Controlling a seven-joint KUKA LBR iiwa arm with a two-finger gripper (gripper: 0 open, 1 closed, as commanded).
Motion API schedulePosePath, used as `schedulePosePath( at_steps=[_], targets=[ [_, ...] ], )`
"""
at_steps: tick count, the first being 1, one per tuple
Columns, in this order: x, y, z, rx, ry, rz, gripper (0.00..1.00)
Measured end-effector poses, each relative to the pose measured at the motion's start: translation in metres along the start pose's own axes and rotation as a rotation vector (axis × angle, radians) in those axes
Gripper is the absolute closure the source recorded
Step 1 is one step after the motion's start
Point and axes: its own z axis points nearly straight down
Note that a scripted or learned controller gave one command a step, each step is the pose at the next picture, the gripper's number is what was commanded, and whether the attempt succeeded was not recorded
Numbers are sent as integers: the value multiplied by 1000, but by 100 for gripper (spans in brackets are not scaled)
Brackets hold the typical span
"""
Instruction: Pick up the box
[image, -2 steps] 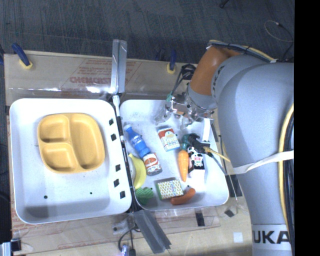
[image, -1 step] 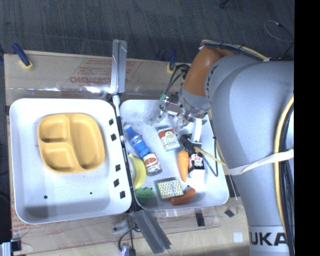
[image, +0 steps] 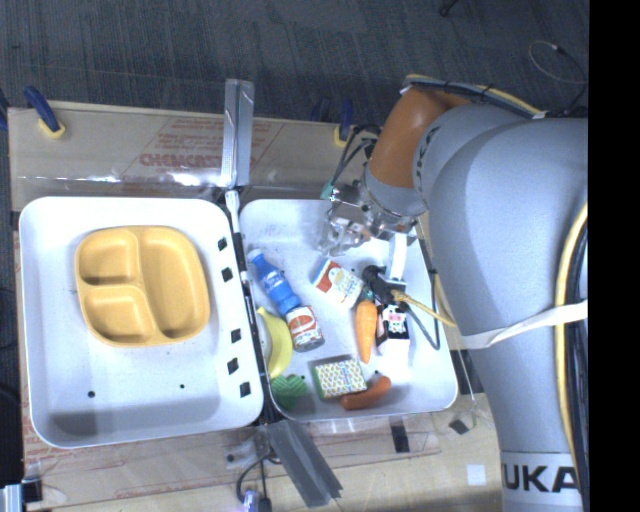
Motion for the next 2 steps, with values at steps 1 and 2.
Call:
schedulePosePath(
  at_steps=[1, 2],
  targets=[
    [8, -33, -10, -3, -1, 83, 100],
    [8, -33, -10, -3, -1, 83, 0]
  ],
)
